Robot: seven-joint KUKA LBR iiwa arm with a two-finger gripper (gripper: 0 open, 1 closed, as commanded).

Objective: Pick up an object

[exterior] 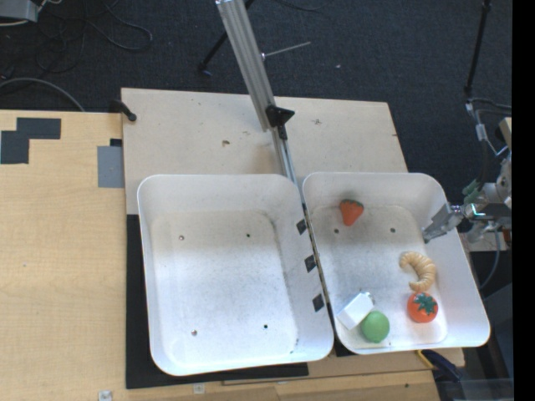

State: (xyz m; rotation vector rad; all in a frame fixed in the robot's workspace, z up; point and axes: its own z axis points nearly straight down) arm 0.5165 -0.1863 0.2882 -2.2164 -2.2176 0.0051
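Four loose items are lying in the right bin (451, 224): a strawberry (351, 211) near its top, a tan curled piece (419, 268), a tomato (423, 307) and a green ball (375, 326) touching a white block (355, 308) near the bottom. The hand (438, 224) is sitting at the bin's right rim, gripping nothing; its finger spread cannot be told.

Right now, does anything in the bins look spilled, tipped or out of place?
Nothing stands out. The strawberry, croissant, tomato, green ball and white block all lie inside the right bin; the block touches the ball. The hand sits at that bin's right rim.
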